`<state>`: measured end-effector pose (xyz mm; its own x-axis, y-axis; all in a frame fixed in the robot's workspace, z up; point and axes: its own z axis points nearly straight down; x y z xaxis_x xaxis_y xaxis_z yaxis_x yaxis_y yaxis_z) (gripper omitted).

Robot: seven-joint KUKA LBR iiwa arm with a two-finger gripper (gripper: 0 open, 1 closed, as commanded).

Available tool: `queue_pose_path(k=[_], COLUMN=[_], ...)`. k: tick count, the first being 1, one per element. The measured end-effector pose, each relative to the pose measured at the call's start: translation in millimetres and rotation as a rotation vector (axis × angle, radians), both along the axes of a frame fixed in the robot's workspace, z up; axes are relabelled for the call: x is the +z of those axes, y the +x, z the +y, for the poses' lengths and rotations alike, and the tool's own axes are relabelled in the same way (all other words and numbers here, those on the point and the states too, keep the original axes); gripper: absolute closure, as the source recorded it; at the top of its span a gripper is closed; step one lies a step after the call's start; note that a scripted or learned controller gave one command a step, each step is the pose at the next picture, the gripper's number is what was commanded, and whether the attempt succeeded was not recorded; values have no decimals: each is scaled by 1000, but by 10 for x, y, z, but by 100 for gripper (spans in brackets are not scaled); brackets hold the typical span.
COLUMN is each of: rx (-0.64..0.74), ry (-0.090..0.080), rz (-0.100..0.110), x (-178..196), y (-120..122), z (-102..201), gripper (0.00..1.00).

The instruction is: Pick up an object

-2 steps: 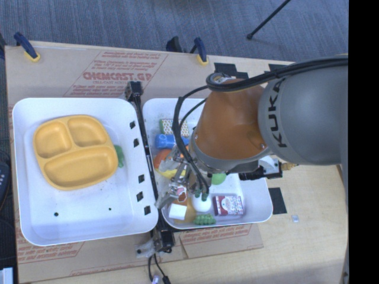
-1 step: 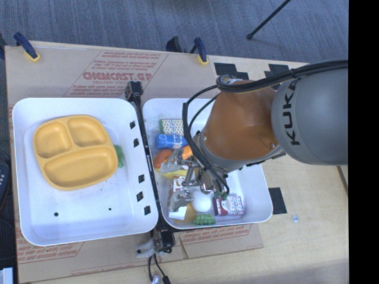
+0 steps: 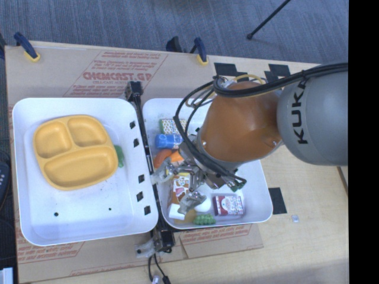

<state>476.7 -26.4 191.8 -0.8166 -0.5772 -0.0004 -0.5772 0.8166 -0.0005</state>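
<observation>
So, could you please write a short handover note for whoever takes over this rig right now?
End effector: low in the right bin, over the heap of small items; whether it is open or shut cannot be made out.
Right bin: red-and-white packet, blue item, green piece.
Left bin: yellow divided tray.
Done: arm is down among the items.
Left: no object seen held, so the pick and lift remain.
</observation>
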Motion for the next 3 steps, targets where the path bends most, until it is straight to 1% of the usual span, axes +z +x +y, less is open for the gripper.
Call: queue_pose_path(k=[1,2,3], rx=[332,532,672], ry=[0,0,0], rz=[0,0,0], x=[0,1,2], y=[253,881,1132], z=[140,73,-297], gripper=[0,0,0])
